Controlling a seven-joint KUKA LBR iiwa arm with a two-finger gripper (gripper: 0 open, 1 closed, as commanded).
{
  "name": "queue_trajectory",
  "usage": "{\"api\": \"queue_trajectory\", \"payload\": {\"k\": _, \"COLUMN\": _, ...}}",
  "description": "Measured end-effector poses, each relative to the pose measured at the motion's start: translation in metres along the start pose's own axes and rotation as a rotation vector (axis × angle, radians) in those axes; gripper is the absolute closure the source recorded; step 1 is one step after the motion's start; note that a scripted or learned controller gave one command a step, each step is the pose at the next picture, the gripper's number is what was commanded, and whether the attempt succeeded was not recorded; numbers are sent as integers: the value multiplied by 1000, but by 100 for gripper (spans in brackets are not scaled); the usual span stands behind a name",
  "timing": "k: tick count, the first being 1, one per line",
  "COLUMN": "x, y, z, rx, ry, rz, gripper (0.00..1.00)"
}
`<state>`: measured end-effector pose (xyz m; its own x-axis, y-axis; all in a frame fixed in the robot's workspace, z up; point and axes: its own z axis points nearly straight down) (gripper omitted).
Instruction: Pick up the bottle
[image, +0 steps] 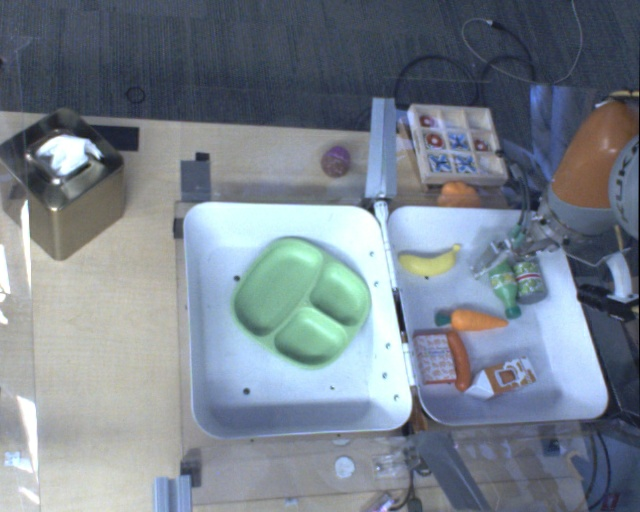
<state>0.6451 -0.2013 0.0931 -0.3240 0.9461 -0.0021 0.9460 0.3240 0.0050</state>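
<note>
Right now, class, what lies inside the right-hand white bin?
Inside the right bin: a banana, a green bottle by the gripper, a carrot, a red packet and a small carton. Anything beneath them is covered.

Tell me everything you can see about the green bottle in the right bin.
The bottle is small and green, apparently plastic, with a label too blurred to read. It lies on its side in the right bin, near the far right corner, touching a grey can-like item. The hand hovers just above its upper end; contact is unclear. A carrot lies just below it.
</note>
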Motion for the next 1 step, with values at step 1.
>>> {"api": "queue_trajectory", "payload": {"k": 1, "x": 1, "y": 4, "z": -13, "rx": -8, "ry": -2, "rz": -3, "gripper": 100}}
